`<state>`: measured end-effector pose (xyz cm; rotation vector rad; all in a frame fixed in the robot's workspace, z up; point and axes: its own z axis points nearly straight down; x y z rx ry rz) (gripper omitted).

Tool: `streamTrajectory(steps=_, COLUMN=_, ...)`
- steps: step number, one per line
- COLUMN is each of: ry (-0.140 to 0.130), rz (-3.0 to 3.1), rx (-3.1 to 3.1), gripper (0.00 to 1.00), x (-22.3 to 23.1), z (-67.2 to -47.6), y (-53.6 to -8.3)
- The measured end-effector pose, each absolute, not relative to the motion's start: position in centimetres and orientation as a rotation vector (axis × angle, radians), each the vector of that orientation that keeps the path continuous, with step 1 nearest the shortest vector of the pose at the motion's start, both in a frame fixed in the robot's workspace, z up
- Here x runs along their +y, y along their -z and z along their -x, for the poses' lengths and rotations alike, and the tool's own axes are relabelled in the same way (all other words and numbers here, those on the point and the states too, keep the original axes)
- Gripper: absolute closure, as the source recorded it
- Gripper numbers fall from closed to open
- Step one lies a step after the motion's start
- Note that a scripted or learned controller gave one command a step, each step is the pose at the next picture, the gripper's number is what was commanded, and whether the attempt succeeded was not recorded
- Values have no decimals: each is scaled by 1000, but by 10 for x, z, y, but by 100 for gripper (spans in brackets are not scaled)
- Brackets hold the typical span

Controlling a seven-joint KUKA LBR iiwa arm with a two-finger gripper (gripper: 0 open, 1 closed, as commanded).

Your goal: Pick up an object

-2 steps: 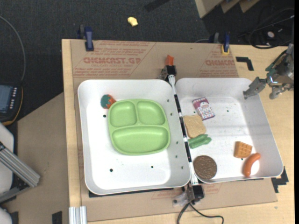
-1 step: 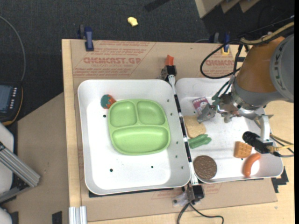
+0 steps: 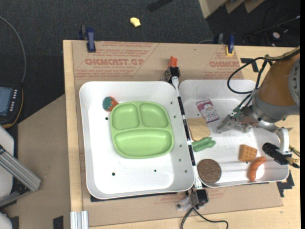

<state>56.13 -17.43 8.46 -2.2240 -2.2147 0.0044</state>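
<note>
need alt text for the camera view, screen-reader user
A grey and orange robot arm's gripper hovers in the right white bin, near a pink card, bread slice, green bean pod, waffle, sausage and brown cookie. The left bin holds a green divided plate and a small red-and-green toy.

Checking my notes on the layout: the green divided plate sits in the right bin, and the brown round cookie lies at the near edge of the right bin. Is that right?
Not quite. The camera view shows the green divided plate in the left bin, not the right one. The brown round cookie does lie at the near edge of the right bin.
</note>
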Motion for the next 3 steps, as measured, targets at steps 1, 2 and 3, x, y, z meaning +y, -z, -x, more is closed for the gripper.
streamTrajectory(steps=1, ry=-5, rz=2226, rx=-2211, gripper=0, x=-213, z=-480, y=-84)
streamTrajectory(steps=2, ry=2, rz=2227, rx=-2224, gripper=100, x=-211, z=-485, y=-95)
streamTrajectory(steps=3, ry=15, rz=2224, rx=-2242, gripper=100, x=-186, z=-586, y=-186)
